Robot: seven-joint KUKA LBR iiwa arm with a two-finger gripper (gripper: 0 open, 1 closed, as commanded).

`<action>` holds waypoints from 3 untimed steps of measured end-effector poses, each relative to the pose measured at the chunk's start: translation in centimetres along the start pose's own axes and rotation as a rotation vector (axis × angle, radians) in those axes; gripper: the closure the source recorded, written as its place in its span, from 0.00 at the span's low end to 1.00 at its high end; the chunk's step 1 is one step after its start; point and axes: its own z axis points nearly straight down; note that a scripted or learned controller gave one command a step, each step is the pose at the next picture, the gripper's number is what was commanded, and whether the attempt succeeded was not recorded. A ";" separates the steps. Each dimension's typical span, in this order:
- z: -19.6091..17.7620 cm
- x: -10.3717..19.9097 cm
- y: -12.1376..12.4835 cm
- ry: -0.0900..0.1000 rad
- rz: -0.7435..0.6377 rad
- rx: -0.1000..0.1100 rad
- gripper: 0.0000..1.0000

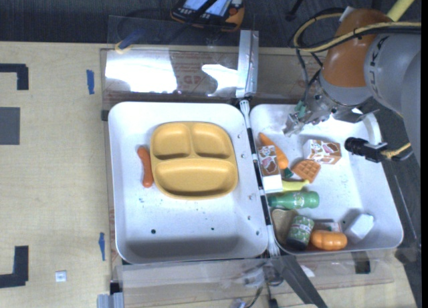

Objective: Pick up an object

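Observation:
My gripper (296, 120) hangs over the far left corner of the right bin (382, 196), with the grey arm and its orange band (351, 56) behind it. Nothing shows in its grasp. Just below it lie an orange carrot (275, 149) and a brown and white box (269, 162). To the right of those are a waffle (307, 170) and a small carton (324, 151). Nearer the front are a green bottle (294, 200), a green can (301, 230), an orange piece (328, 240) and a white block (361, 225).
The left bin (122, 193) holds a yellow divided plate (194, 158) with an orange sausage (146, 166) beside its left edge. A clear panel (177, 73) stands behind that bin. A handheld device (204, 5) lies beyond the bench.

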 end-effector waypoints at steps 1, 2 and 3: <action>3.2 -3.1 -0.5 0.002 -0.492 0.003 1.00; 3.2 -1.7 -2.7 0.005 -0.046 0.008 1.00; 3.2 -6.6 -7.4 0.004 -0.029 0.009 1.00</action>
